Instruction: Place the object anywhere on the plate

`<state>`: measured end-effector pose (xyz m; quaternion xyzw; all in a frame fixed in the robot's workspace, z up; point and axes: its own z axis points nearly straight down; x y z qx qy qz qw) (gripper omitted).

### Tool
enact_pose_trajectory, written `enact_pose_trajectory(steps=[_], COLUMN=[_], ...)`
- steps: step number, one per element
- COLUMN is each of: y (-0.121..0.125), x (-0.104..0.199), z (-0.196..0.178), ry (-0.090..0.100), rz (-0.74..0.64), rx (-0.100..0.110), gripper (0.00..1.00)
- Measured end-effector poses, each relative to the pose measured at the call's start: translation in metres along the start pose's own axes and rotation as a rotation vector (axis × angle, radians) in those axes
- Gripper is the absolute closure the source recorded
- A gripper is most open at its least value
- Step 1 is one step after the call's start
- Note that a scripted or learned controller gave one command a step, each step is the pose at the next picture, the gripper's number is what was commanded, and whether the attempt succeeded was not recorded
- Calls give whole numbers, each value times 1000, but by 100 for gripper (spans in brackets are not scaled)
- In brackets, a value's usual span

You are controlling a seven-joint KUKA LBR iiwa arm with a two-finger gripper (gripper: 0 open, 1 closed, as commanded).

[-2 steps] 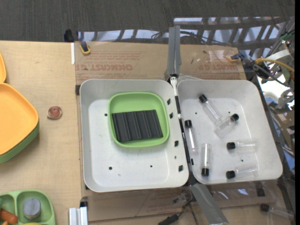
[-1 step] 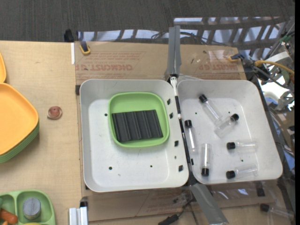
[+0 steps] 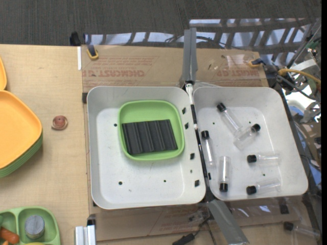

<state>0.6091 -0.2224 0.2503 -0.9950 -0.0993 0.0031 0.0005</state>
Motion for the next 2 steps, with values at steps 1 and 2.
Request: enact_pose_trajectory(steps=[1,2], y=[-1,-2], x=[-3,-11], z=[4,4], ry=[0,1], rz=[0,-2], rx=[0,0], gripper=[0,0])
